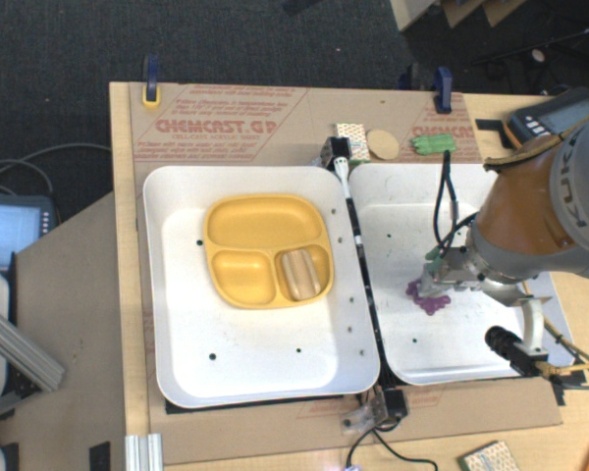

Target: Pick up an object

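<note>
"Over the right bin point(402, 356), where does the gripper point(440, 281) sit?"

"Low above the bin's smooth white floor, near its middle, right at the upper edge of a small purple object point(430, 302). From this slant I cannot tell whether it is spread or closed, nor whether it touches the piece."

"What is the purple thing like?"

"Small and matte, with a ragged, lobed outline. Its top is hidden under the gripper's metal. It lies on the floor, well apart from the walls."

"And behind the gripper?"

"A broad, rounded orange band point(530, 199), glossy, with grey casing above it."

"The other bin?"

"The left bin point(177, 263) is the same shallow white plastic with rounded corners, and sits just beside the right one. A yellow divided plate point(265, 226) lies in its upper half, with one wide compartment on top and two smaller ones below. A tan ridged roll point(297, 273) lies in the lower right compartment."

"Beyond the bins?"

"On brown board point(216, 126) printed in red, a round tan disc point(382, 144) and, just beside it, a green blocky piece point(433, 145), near the right bin's far rim."
</note>
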`<state>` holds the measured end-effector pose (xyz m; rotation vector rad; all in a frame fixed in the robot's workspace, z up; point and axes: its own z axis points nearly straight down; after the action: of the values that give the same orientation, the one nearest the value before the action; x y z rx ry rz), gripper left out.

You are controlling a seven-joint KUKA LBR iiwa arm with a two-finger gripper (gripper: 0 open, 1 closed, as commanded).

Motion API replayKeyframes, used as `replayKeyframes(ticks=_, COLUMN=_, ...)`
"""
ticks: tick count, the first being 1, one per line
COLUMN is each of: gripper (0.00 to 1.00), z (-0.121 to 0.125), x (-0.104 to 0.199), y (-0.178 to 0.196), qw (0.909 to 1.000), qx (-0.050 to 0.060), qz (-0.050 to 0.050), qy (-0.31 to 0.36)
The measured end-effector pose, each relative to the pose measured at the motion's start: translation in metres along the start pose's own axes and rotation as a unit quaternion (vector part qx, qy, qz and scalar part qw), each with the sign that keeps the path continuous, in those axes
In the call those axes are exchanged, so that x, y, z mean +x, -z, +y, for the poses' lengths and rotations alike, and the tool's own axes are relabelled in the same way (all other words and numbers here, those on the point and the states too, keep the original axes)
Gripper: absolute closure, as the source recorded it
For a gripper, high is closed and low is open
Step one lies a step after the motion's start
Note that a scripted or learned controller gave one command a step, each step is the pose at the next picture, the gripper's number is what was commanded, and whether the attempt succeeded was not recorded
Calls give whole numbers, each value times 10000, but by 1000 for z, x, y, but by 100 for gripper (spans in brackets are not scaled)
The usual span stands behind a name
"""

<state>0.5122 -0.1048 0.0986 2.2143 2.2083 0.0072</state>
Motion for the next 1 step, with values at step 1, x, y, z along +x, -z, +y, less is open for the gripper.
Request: replayKeyframes(ticks=1, gripper=0, z=0, x=0, y=-1, qw=10000, qx=8, qz=4, qy=-1)
